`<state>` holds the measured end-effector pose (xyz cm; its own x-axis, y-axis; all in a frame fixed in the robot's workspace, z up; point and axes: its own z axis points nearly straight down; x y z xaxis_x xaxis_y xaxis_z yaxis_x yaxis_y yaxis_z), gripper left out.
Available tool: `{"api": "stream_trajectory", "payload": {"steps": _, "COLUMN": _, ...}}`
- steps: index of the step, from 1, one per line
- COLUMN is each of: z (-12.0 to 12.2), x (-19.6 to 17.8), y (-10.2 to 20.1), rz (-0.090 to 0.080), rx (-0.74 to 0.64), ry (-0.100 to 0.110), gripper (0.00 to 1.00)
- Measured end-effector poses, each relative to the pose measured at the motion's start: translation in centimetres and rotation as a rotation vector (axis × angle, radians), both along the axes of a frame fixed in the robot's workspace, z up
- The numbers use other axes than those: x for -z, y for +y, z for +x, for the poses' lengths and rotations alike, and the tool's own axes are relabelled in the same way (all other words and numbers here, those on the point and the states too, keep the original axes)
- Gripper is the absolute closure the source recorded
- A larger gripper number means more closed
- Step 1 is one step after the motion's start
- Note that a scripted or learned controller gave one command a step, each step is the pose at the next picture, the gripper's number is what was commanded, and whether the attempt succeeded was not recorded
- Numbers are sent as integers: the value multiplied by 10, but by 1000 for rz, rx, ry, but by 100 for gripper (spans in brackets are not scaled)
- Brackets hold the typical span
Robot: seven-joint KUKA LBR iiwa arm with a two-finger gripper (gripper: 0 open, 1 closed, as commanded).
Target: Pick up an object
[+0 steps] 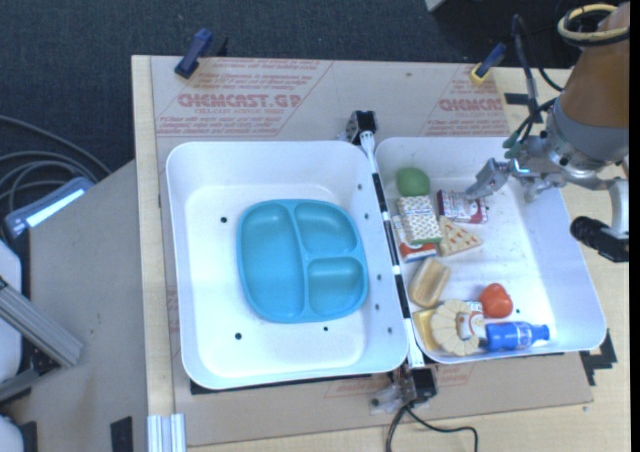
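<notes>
Camera view: two bins [190, 240], one blue tray [300, 260].

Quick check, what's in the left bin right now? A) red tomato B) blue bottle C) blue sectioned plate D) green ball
C: the blue sectioned plate lies alone in the left bin; the small food items crowd the right bin.
</notes>
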<state>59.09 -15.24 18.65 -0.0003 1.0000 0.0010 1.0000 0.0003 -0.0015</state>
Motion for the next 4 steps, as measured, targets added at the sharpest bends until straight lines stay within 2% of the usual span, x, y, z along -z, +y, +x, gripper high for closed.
{"api": "stream_trajectory", "payload": {"steps": 1, "z": 75, "x": 103, "y": 37, "rz": 1, "rx": -1, "ry": 1, "gripper": 0}}
{"api": "stream_trajectory", "payload": {"steps": 2, "z": 76, "x": 102, "y": 17, "rz": -2, "rx": 0, "ry": -3, "gripper": 0}}
{"api": "stream_trajectory", "payload": {"steps": 3, "z": 77, "x": 101, "y": -55, "rz": 6, "rx": -3, "ry": 0, "gripper": 0}}
{"api": "stream_trajectory", "payload": {"steps": 4, "z": 77, "x": 90, "y": -57, "rz": 1, "rx": -4, "ry": -2, "gripper": 100}}
